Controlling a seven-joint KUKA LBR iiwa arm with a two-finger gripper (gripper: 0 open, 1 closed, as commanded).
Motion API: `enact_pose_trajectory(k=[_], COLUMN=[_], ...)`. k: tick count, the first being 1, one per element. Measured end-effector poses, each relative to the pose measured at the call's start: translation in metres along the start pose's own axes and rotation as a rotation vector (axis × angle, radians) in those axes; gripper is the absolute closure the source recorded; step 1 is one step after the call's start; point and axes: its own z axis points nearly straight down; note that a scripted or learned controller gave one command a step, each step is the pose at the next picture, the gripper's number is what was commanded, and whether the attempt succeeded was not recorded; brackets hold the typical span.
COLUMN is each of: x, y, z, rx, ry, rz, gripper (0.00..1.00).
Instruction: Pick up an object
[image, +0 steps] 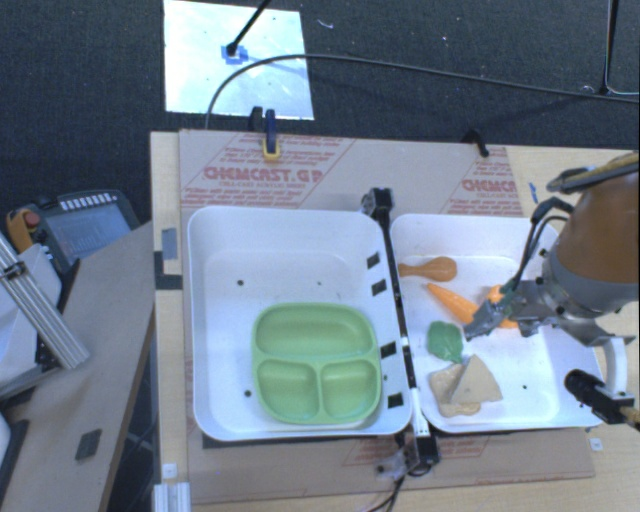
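In the right bin (540, 400), the near sandwich (466, 385) lies beside a green piece (446, 340), the carrot (452, 300) touches the tool (488, 318), whose opening I cannot tell, and the drumstick (430, 268) lies farthest.

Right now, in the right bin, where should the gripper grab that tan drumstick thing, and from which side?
Judging from the camera view, grip the drumstick across its thin handle end, coming straight down from above. It lies flat near the right bin's far wall, apart from the carrot, so the handle seems the narrowest, clearest part.
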Motion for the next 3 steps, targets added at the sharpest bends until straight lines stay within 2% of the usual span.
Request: enact_pose_trajectory(k=[1, 3], x=[0.000, -0.008], y=[0.003, 0.016], z=[-0.006, 0.092], rx=[-0.013, -0.008], ry=[-0.002, -0.001], rz=[-0.003, 0.000], gripper=[0.00, 0.00])
